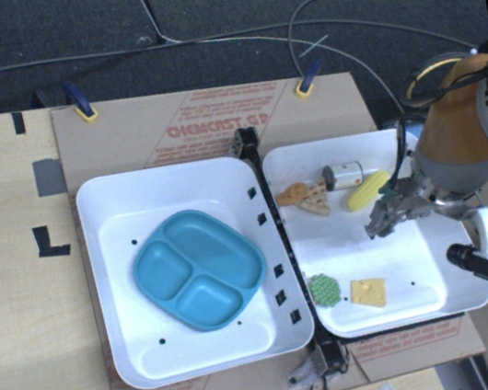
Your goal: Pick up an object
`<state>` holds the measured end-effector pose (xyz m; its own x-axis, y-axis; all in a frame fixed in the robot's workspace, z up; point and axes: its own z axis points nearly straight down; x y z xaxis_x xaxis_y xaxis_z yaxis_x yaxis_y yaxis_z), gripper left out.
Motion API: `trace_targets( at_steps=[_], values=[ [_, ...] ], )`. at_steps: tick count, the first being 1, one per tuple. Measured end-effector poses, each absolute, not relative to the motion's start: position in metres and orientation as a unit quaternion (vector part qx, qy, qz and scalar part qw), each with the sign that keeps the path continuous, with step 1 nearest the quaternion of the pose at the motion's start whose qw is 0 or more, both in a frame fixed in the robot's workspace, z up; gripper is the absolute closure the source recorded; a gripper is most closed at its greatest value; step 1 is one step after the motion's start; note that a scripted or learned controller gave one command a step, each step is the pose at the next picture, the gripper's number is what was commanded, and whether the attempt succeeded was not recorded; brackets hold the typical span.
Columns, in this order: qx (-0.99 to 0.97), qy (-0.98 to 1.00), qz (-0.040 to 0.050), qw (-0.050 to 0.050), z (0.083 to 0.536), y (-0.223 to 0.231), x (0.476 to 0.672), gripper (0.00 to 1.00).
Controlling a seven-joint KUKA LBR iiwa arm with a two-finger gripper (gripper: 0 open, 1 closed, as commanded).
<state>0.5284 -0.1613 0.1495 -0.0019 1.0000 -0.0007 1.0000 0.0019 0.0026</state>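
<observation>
From the overhead camera I count two white bins side by side: the left bin point(111, 287) and the right bin point(429, 288). The left one holds a single blue divided tray point(199, 268) with three compartments, lying flat near the middle.

In the right bin I count five loose things. Along the far side there is one tan slice of toy pizza point(304, 196), one small white and dark cylinder point(343, 175) lying on its side just beside it, and one yellow corn cob point(367, 188) tilted toward the arm. Along the near side sit one green round knobbly piece point(325, 291) and one yellow wedge of cheese point(368, 293), close together but apart.

My gripper point(381, 219) hangs low over the right bin's middle, just below the corn cob and near its lower end; I see nothing between its fingers, and I cannot tell how they stand from this angle.

Under the bins lies one cardboard sheet point(212, 120) with red print; I read "CHEMCAST GP", the smaller lines being too blurred. Two clamps point(307, 85) with blue handles pin its far edge.
</observation>
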Motion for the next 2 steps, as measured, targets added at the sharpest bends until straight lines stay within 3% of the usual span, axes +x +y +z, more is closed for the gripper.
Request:
trace_targets(
  at_steps=[2],
  values=[
    [0.706,0.708,0.0009,0.002,0.235,-0.156,0.532,1.00]
  ],
)
